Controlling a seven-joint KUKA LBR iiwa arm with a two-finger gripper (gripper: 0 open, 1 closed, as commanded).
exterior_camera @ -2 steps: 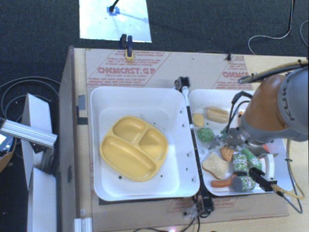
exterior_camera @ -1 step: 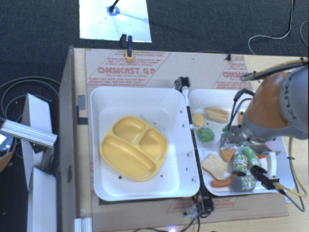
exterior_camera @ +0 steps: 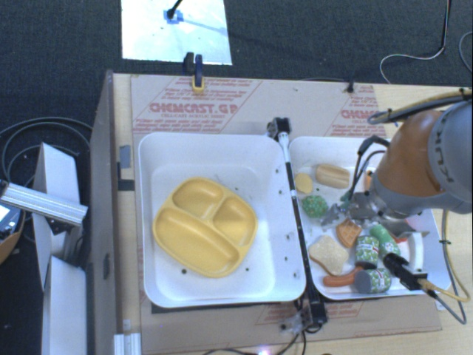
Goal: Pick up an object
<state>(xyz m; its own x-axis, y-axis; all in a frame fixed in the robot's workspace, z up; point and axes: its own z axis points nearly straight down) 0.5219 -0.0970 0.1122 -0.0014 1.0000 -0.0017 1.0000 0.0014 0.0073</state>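
- Over the right bin point(exterior_camera: 314, 145) your gripper point(exterior_camera: 341, 211) hung low; I could not tell its state.
- Just left of it you had the green broccoli point(exterior_camera: 315, 205), close but apart.
- Beside it lay an orange cracker point(exterior_camera: 348, 234), with the bread slice point(exterior_camera: 329, 254) below.

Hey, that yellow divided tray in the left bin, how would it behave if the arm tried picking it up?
The tray looks like moulded plastic, so probably stiff and fairly light. It is wide and lies flat in the bin, so likely only its rim offers a grip, and it might tilt when lifted by one edge. Its smooth surface could be slippery.
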